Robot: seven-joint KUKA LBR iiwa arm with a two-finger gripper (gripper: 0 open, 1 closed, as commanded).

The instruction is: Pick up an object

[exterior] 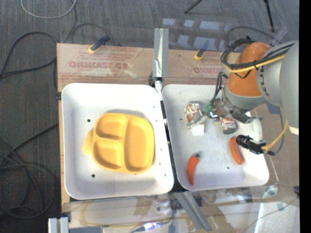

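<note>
White bins: left bin [73, 178] holds a yellow tray [124, 141]; right bin [252, 176] holds the small things.
Gripper [221, 114]: low over the right bin's far side, near a wrapped packet [193, 112] and a small can [228, 124].
Fingers: can't tell from here whether they're spread or pinching.
Candidates: carrot [193, 168], sausage [236, 151], both lying on the bin floor.
Progress: I'd say nothing is lifted yet; the grasp and lift remain.

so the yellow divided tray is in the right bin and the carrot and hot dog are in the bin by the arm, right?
Not quite. The camera view shows the yellow divided tray in the left bin, not the right one. The carrot and hot dog do lie in the right bin, by the arm.
</note>
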